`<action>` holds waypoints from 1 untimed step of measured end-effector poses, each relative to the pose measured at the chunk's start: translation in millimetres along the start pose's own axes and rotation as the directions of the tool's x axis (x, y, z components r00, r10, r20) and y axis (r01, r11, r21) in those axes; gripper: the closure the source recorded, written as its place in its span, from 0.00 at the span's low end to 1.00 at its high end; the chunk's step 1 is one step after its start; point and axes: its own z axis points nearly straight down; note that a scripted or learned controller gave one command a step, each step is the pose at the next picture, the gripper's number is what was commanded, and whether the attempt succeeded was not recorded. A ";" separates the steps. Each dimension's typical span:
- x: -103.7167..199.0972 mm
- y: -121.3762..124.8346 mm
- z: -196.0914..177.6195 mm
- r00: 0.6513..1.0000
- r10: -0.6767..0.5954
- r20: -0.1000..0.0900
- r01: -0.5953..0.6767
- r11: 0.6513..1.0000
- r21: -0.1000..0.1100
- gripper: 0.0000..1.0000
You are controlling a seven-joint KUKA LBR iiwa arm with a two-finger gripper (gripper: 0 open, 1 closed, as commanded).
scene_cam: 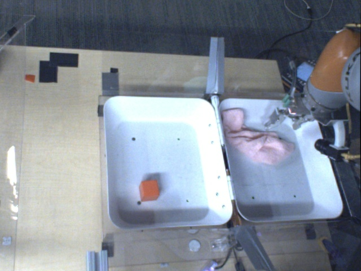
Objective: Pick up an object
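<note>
holding an orange cube, left bin; pink cloth, right bin.

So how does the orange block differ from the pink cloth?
The orange block is small, boxy and rigid-looking; the pink cloth is larger, soft and crumpled flat. The block lies in the left bin, far from the gripper; the cloth lies in the right bin, just beside it. Both rest on bin floors.

Two shallow white bins side by side, one small orange block in the left, one crumpled pink cloth in the right.
</note>
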 end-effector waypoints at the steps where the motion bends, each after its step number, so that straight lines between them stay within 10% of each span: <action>1: -6.1 -44.5 36.8 0.998 -0.059 0.003 0.059 0.998 -0.009 0.00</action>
